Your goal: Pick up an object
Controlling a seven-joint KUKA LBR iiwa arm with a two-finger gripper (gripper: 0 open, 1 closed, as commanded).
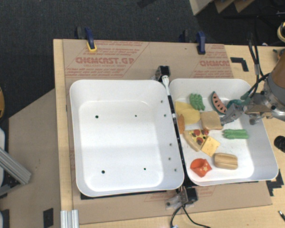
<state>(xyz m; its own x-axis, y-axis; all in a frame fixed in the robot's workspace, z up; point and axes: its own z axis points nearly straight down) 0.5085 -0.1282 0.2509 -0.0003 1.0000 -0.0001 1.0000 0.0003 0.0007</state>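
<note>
Two shallow white plastic bins sit side by side on the cardboard-topped counter (133, 56). The left bin (85, 99) is bare; the right bin (261, 160) holds the toy food. The grey claw (232, 114) hangs low over the right bin, between the red watermelon slice (217, 102) and the green bean-shaped toy (235, 134), its fingers slightly parted and nothing between them. The approach step seems in hand; next it must descend and close. Dark carpet (61, 13) surrounds the counter.
</note>
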